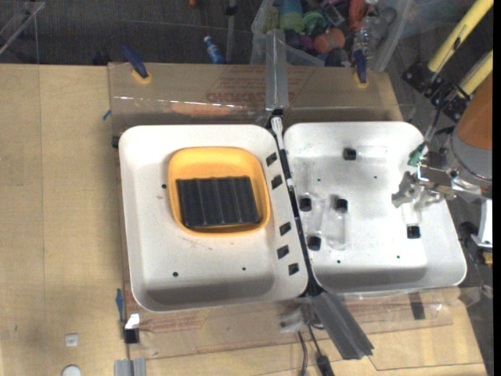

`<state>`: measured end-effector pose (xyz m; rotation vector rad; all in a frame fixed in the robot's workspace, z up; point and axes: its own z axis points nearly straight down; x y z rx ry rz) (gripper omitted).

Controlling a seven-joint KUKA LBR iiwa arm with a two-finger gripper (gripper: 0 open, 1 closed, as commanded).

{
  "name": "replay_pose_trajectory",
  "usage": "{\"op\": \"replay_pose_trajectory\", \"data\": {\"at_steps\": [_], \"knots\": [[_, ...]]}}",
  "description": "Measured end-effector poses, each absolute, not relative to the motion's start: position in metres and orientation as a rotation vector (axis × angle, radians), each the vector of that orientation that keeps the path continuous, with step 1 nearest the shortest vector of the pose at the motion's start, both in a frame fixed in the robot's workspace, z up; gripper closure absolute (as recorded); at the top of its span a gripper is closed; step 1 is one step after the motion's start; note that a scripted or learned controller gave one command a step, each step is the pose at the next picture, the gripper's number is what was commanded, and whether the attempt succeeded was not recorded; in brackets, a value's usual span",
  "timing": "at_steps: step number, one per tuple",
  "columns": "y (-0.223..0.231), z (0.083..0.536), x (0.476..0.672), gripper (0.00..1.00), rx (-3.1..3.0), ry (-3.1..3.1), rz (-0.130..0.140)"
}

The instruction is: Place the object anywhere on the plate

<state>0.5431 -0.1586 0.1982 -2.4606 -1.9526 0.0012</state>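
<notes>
A yellow square plate (219, 157) with rounded corners lies in the left bin (149, 233). A dark ribbed rectangular object (218, 200) rests flat on the plate and covers most of its middle. My gripper (410, 192) hangs over the right side of the right bin (376, 265), far from the plate, with the arm's orange band at the view's right edge. Nothing shows in its grasp. A faint, clear, see-through item (337, 227) seems to lie near the middle of the right bin.
A raised divider (288, 210) with black tabs runs between the two bins. Several small black marks dot the right bin's floor (349, 154). A crate of colourful toys (329, 10) stands behind the bench. Bare wooden bench (55, 210) lies to the left.
</notes>
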Motion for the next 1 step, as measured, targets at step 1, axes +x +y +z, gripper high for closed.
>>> {"op": "replay_pose_trajectory", "data": {"at_steps": [1], "knots": [[-0.1530,0.1756,0.5933,1.00,-2.382,-2.050,0.000]]}}
